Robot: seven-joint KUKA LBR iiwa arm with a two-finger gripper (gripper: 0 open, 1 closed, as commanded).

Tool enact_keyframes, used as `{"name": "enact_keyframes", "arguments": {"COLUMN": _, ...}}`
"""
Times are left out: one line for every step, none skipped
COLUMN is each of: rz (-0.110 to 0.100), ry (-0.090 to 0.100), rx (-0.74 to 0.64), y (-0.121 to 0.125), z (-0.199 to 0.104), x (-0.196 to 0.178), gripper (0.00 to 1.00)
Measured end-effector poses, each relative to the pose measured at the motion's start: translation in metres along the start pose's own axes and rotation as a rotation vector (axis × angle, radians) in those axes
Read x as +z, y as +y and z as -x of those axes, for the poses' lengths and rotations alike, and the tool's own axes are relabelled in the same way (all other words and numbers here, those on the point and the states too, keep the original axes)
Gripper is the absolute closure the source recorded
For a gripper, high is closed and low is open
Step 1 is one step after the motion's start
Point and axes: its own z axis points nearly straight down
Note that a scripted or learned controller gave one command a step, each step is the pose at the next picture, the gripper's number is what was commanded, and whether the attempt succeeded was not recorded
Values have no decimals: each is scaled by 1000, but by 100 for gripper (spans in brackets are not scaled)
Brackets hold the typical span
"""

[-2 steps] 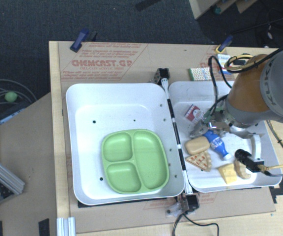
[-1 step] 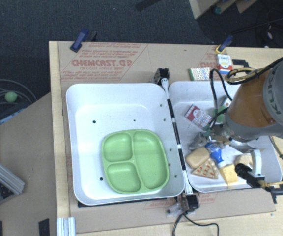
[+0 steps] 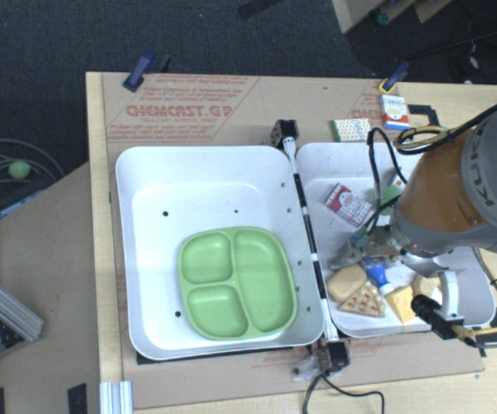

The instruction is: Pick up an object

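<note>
My gripper (image 3: 372, 248) hangs low over the middle of the right bin (image 3: 335, 158), under the grey and orange arm (image 3: 447, 192). Just below it lies a small cluster: a blue item (image 3: 376, 275), a tan rounded piece (image 3: 345, 281), a waffle-patterned wedge (image 3: 365, 303) and a pale yellow block (image 3: 400, 304). A red and white packet (image 3: 345, 203) lies up and to the left of the gripper. The arm hides the bin's right half.
The left bin (image 3: 145, 188) holds a green divided plate (image 3: 235, 281). A black rail (image 3: 305, 222) runs between the two bins. Small cards (image 3: 393, 110) lie on the bench behind the right bin.
</note>
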Motion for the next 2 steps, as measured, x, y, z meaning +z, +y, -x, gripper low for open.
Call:
{"name": "enact_keyframes", "arguments": {"rz": 3, "ry": -2, "rx": -1, "y": 41, "z": 19, "x": 0, "gripper": 0}}
{"name": "enact_keyframes", "arguments": {"rz": 0, "ry": 0, "rx": 0, "y": -2, "z": -2, "x": 0, "gripper": 0}}
